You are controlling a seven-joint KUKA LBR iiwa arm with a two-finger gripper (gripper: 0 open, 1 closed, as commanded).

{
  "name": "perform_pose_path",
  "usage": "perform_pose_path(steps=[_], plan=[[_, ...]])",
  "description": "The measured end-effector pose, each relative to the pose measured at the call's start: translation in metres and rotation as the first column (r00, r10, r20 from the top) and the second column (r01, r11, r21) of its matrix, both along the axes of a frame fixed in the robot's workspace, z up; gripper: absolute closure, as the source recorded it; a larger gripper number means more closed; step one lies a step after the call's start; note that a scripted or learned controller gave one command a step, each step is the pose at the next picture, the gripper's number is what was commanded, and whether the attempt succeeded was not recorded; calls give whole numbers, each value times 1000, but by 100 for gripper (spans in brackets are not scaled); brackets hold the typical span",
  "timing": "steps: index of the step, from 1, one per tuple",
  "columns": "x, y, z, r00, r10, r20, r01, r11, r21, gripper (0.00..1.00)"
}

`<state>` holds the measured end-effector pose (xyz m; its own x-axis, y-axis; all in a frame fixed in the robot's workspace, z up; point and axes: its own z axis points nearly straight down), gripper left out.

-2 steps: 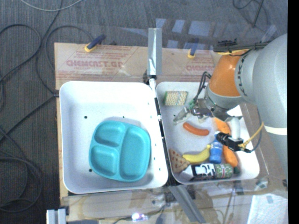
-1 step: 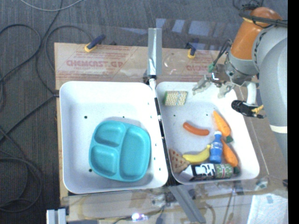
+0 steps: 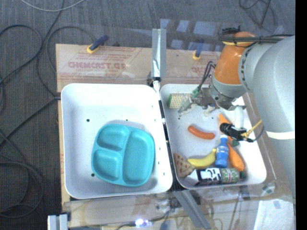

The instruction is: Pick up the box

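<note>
Hand (image 3: 191,103) hangs just beside the box (image 3: 176,99) by the bin's (image 3: 189,145) far wall, grip unreadable, nothing visibly held, so closing off-centre could shove it away.

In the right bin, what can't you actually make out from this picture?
- Camera view: pale box, right end covered by the gripper.
- Camera view: dark box, label print too small to read.
- Camera view: right bin, far right corner hidden behind the arm.
</note>
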<state>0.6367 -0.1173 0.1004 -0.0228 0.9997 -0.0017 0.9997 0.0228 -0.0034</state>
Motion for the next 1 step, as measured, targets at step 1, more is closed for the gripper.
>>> perform_pose_path(steps=[1], plan=[[-84, 6, -10, 987, 160, 14, -160, 987, -2, 0]])
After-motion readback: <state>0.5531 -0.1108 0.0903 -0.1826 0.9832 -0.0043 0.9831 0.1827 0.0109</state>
